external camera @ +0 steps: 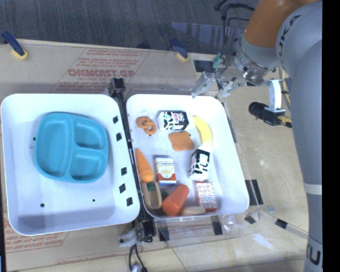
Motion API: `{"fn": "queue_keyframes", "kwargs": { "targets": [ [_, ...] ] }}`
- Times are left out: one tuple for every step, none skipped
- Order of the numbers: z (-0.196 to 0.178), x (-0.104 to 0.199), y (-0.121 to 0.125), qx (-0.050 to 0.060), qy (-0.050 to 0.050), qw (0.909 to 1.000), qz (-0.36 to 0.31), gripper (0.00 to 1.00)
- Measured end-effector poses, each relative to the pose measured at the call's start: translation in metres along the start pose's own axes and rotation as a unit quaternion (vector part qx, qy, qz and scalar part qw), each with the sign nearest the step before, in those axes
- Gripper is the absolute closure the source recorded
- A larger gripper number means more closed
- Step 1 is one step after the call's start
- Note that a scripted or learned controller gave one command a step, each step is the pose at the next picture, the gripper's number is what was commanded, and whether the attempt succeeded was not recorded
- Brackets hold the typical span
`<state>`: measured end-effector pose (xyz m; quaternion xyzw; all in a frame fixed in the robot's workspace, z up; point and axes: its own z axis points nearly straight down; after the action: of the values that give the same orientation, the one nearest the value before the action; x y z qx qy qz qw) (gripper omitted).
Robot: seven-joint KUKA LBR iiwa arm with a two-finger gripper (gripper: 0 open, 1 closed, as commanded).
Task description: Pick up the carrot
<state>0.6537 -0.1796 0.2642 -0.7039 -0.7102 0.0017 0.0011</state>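
Note:
The carrot (143, 164) is a slim orange piece lying lengthwise along the left wall of the right bin (233, 169), tip toward the back. My gripper (211, 89) hangs over that bin's far right corner, well away from the carrot, up and to its right. Its two fingers are spread open with nothing between them.
Around the carrot lie a pretzel (146, 124), two cow-patterned cartons (174, 119) (200, 164), a banana (203, 129), a toast piece (182, 141), a juice box (165, 170), a red sausage (175, 200) and a small red box (205, 196). The left bin (17, 152) holds a blue divided plate (72, 146).

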Motion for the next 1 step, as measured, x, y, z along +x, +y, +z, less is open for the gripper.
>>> {"fn": "queue_keyframes", "kwargs": {
  "targets": [
    [0.0973,0.0107,-0.0374,0.004,0.001,0.9986,-0.053,0.00]
  ]
}}
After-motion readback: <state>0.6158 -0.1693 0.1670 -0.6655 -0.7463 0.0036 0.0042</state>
